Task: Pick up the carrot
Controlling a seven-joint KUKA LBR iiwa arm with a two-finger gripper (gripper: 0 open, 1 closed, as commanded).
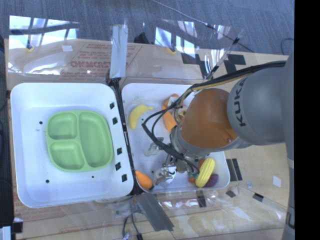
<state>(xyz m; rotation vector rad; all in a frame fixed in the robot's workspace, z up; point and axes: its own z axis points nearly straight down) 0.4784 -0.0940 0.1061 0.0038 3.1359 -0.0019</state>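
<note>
Over the right bin (134, 91), near its front wall, we see the gripper (165, 173) reaching down beneath the grey arm (260, 109) and its orange band (207, 119). We cannot tell whether the gripper is apart or together; the metal parts are small and blurred, and nothing is visibly held in it. Just left of the gripper, at the front left corner of the same bin, lies an orange piece (143, 179), rounded, close to the tip but apparently not touching. Right of the gripper stands a yellow corn cob (205, 172), tilted, with a dark purple item (212, 180) against its lower end and a small red piece (192, 179) just beside it. Farther back, a banana (138, 115) lies near the bin's left wall. We take the carrot (170, 118) to be the orange wedge at the back centre of the bin, partly hidden under the orange band and crossed by a black cable (155, 116). Well apart from the gripper, the left bin (20, 134) holds a green divided plate (80, 140).
</note>
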